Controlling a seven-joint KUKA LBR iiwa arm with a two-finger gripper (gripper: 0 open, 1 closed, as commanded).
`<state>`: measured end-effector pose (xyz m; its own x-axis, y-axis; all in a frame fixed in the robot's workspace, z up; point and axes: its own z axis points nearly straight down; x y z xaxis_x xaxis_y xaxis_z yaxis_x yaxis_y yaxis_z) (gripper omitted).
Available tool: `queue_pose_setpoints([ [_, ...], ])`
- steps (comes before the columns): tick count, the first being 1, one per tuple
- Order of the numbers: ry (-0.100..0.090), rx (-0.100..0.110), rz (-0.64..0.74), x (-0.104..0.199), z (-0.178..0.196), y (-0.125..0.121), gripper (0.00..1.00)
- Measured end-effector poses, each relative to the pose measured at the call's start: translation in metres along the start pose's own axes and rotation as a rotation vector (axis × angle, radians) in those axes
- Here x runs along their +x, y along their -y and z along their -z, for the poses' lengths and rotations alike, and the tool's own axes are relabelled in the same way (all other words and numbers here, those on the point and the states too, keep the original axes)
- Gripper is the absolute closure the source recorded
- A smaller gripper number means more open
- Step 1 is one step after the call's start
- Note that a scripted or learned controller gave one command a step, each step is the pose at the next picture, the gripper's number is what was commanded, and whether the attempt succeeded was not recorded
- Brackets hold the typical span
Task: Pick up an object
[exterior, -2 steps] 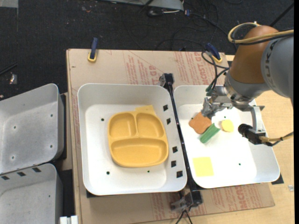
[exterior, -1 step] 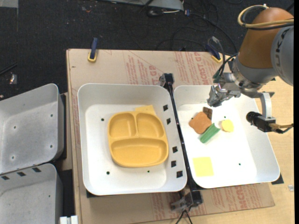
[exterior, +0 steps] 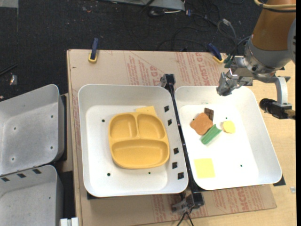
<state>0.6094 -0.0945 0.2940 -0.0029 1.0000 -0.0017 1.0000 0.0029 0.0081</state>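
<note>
Objects lie grouped in the right bin (exterior: pixel 263 126): brown piece (exterior: pixel 201 123), green block (exterior: pixel 210 135), yellow disc (exterior: pixel 228 126), yellow square (exterior: pixel 204 168). My gripper (exterior: pixel 226 88) hangs above the bin's far rim, carrying nothing.

two shallow white bins sit side by side on a cardboard-covered bench: the left bin (exterior: pixel 89 126) holds a yellow divided tray (exterior: pixel 139 141) with a pale yellow sheet (exterior: pixel 146 110) poking out from under its far edge, and the right bin (exterior: pixel 263 145) holds a brown cookie-like piece (exterior: pixel 201 123), a small dark block (exterior: pixel 209 113) touching it, a green bar (exterior: pixel 211 134), a small yellow disc (exterior: pixel 228 126) just beside the bar, and a yellow square (exterior: pixel 204 168) lying apart nearer the front. the gripper (exterior: pixel 225 89) hangs over the right bin's far edge, clear of all these items, below the arm's orange band (exterior: pixel 277 18).
</note>
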Motion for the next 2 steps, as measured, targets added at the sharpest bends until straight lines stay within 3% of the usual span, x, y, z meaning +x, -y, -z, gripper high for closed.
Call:
queue_pose_setpoints([
  [2,-0.003,0.011,0.005,0.112,-0.026,0.028,1.0],
])
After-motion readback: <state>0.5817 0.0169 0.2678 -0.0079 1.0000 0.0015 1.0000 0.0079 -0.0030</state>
